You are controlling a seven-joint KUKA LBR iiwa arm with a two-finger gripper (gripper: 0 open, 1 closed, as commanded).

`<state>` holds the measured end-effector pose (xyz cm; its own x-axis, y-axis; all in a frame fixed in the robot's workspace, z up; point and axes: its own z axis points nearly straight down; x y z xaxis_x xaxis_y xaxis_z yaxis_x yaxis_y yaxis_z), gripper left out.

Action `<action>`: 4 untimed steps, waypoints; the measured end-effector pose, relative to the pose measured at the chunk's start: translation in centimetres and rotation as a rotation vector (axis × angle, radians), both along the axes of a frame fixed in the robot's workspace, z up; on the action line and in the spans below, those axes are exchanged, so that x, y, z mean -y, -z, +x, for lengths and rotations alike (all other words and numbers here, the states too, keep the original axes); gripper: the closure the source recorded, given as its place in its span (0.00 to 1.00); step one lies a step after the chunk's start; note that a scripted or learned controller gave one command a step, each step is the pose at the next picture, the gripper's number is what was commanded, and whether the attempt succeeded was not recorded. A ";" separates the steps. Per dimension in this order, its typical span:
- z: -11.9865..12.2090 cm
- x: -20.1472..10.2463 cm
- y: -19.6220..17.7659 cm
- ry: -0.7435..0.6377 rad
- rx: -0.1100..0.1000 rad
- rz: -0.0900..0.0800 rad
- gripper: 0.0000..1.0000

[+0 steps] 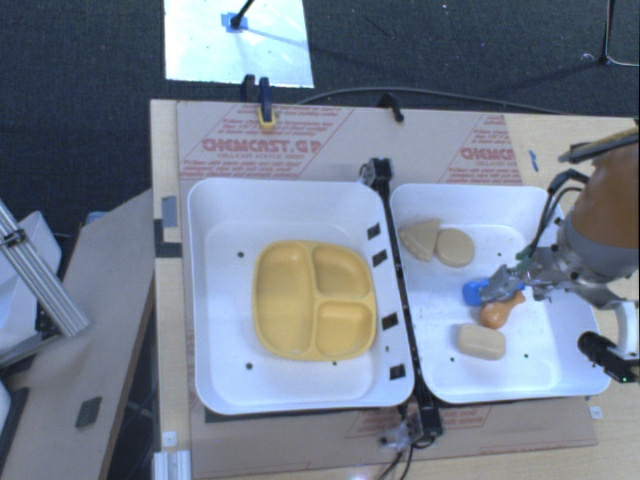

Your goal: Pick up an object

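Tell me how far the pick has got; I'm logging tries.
Done: the claw is down in the right bin, at the blue piece and orange piece. In hand: nothing visibly gripped. Left: grasp and lift; both pieces look to be on the bin floor.

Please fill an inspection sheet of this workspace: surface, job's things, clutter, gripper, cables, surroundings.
Surface: bench bearing left bin and right bin side by side.
Job's things: in right bin, two beige pieces touching, beige block, blue piece, orange piece.
Clutter: yellow divided tray in left bin.
Gripper: gripper low by the blue and orange pieces; no grasp visible.
Cables: black cable along bench's far edge.
Surroundings: dark floor, pale sheet.
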<state>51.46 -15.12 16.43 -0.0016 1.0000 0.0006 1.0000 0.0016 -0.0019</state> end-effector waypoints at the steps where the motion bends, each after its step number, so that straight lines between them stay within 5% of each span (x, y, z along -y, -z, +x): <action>1: -1.1 -0.1 5.2 0.000 -0.002 0.001 0.00; 2: -0.9 0.0 3.9 -0.001 0.005 -0.001 1.00; 4: -0.3 0.7 -7.7 -0.003 0.010 -0.003 1.00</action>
<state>51.18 -15.82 24.16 -0.0042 1.0000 -0.0024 1.0000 0.0042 0.0082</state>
